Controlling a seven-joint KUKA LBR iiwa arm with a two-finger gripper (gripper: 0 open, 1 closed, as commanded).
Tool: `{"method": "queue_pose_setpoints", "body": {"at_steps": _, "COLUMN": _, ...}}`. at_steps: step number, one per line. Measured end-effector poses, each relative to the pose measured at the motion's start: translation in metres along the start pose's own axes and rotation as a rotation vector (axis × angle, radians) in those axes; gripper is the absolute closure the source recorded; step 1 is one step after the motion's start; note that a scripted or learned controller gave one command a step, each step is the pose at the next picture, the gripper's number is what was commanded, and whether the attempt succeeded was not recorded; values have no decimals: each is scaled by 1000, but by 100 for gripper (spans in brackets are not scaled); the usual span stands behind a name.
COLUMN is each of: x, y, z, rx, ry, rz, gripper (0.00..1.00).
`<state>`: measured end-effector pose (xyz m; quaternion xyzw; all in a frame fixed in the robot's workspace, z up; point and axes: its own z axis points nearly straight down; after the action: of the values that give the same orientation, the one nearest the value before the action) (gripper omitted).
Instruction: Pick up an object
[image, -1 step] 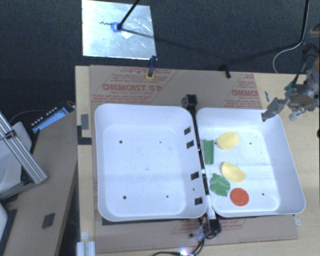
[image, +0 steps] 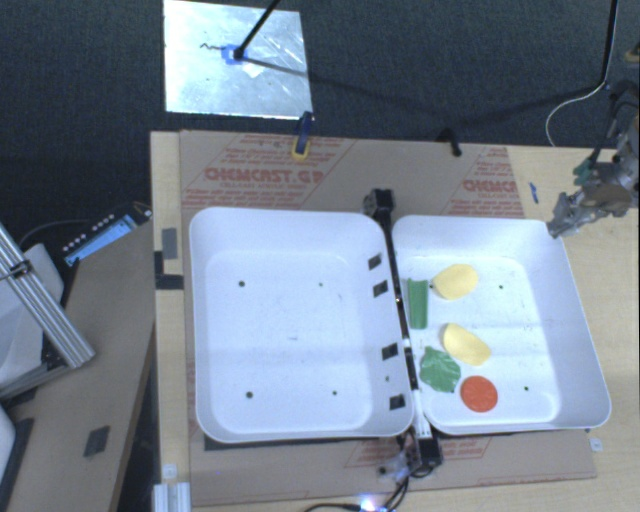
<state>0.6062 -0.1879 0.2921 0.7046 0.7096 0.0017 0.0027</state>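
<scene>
The right bin (image: 560, 330) holds several small objects: a yellow oval piece (image: 455, 281), a second yellow piece (image: 466, 345), a green bar (image: 417, 303) near the divider, a green leaf-shaped piece (image: 439, 369) and an orange-red disc (image: 479, 394). My gripper (image: 562, 222) hangs at the far right, over the back right corner of this bin, well above and away from the objects. Nothing shows between its fingers.
The left bin (image: 290, 320) lies beside the right one, joined by black clips (image: 382, 290) along the divider. A shiny metal sheet (image: 236, 60) lies on the floor at the back. A yellow and blue clamp (image: 301, 140) sits on the board's back edge.
</scene>
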Motion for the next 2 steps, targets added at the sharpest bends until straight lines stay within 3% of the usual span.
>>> {"method": "queue_pose_setpoints", "body": {"at_steps": 1, "x": -4, "y": 40, "z": -139, "rx": -14, "ry": -6, "rz": 0, "gripper": 100}}
{"method": "queue_pose_setpoints", "body": {"at_steps": 2, "x": -19, "y": 36, "z": -252, "rx": -11, "ry": -5, "rz": 2, "gripper": 100}}
